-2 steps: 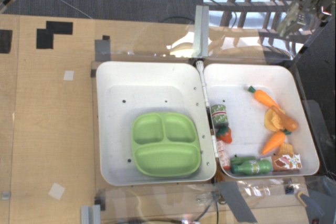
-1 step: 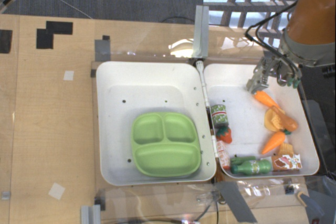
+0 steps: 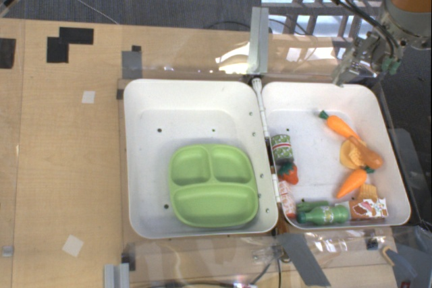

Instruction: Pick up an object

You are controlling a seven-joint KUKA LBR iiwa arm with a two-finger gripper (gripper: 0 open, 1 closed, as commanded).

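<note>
The gripper [image 3: 368,59] hangs at the two o'clock corner of the scene, above the far rim of the right bin [image 3: 307,99], with nothing visible between its fingers; whether they are spread or closed I cannot tell at this size.

Nearest to it, toward six o'clock, a carrot [image 3: 336,124] lies slanted on the bin floor. Just below that sits a tan chip-like piece [image 3: 350,156] touching another orange piece [image 3: 370,158], and a second carrot [image 3: 352,182] lies next to them. At the bin's near edge a green bottle [image 3: 324,214] lies on its side beside a small red and white carton [image 3: 369,208]. Against the nine o'clock wall stand a small can [image 3: 280,147] and a strawberry [image 3: 289,174].

The left bin [image 3: 145,111] carries a green divided plate [image 3: 213,185].

The upper carrot looks the best candidate: it lies apart from its neighbours, is probably light, stiff toy plastic, smooth and tapered. I would grip across its thick middle, since the narrow tip could slip free.
</note>
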